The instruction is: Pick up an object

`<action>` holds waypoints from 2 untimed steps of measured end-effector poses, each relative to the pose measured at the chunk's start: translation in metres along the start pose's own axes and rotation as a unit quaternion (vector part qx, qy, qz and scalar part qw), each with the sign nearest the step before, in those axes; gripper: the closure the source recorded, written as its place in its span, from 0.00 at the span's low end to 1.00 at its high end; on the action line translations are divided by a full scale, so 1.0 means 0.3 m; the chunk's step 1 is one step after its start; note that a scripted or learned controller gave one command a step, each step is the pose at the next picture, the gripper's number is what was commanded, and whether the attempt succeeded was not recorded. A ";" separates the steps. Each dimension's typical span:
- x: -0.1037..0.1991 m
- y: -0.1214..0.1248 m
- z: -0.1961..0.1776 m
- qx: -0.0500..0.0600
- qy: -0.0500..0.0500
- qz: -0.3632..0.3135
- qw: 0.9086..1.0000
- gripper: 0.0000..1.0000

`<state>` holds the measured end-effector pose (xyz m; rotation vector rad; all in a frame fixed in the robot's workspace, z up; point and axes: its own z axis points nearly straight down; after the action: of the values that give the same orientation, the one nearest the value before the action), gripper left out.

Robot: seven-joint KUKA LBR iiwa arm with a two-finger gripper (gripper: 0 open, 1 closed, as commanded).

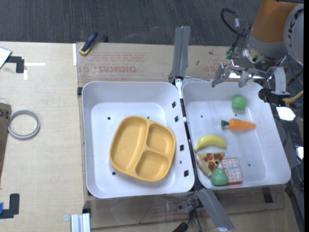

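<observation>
Above the right bin's (270, 129) far edge — gripper (230, 77) spread wide, empty.
Descending squarely over the green ball (238, 102) would have suited best — carrot (240, 124) lay near.

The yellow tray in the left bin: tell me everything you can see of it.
The yellow tray is a rounded-square dish that looks like matte plastic, split by raised ridges into three compartments: one large on its left, two smaller on its right. All three look bare. It lies flat, right side up, turned slightly askew, near the middle of the left bin, resting on the bin's white floor. Nothing else touches it.
</observation>
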<state>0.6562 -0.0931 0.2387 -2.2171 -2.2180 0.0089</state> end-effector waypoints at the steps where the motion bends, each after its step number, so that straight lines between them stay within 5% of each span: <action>1: -0.182 -0.184 0.176 0.000 0.000 -0.107 0.994 0.00; 2: -0.215 -0.126 0.392 0.000 0.000 -0.083 0.997 0.00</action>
<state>0.6176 -0.1578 0.1215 -2.0261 -2.3932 0.0062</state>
